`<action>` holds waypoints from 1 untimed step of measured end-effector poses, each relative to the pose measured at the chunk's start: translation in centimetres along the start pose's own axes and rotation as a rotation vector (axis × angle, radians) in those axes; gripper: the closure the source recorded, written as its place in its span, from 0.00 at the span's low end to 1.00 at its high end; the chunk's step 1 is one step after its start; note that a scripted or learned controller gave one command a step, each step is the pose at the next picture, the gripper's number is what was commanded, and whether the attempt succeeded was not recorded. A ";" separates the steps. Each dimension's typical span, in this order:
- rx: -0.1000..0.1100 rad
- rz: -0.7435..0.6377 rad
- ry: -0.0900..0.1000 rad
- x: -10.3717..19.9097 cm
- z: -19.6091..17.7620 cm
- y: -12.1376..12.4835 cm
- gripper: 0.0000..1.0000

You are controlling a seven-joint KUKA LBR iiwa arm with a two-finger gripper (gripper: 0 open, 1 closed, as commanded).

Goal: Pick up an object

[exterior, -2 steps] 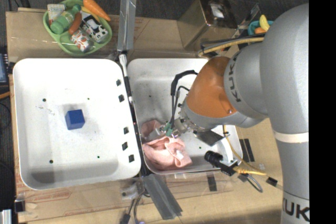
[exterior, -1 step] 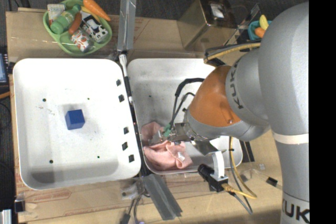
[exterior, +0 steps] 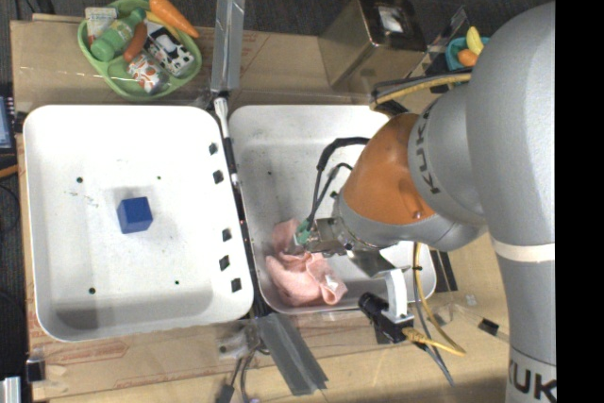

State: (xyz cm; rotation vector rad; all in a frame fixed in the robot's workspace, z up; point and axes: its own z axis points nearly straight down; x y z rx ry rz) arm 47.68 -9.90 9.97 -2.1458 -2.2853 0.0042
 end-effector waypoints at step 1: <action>0.000 0.000 0.000 0.0 0.0 0.0 0.00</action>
